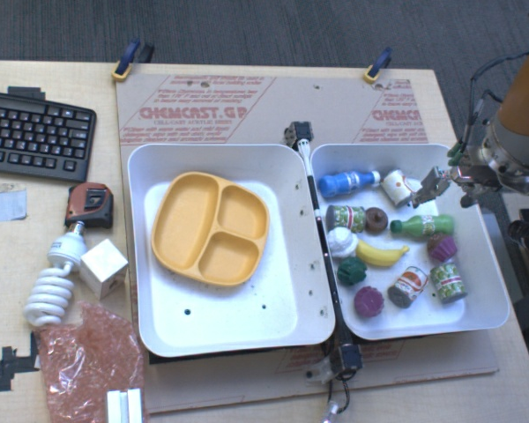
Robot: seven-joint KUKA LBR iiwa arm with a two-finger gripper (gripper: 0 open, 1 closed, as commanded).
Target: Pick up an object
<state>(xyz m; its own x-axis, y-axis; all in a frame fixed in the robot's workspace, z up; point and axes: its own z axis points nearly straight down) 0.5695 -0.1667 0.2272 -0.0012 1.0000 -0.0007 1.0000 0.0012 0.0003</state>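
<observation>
The right bin (492, 276) holds several toy groceries. Among them are a blue bottle (348, 181), a small white cup (395, 184), a green bottle (421, 226), a banana (381, 253), a chocolate donut (376, 219) and a purple grape bunch (441, 248). Two cans (409, 286) (447, 282) and a purple berry (368, 302) lie near its front. My gripper (448, 190) hangs over the bin's back right, just above the green bottle, open with nothing between its fingers.
The left bin (159, 298) holds a yellow divided plate (212, 227). On the bench to the left lie a keyboard (35, 135), a tape measure (90, 205), a light bulb (55, 280), a white cube (104, 267) and a pink bag (88, 359).
</observation>
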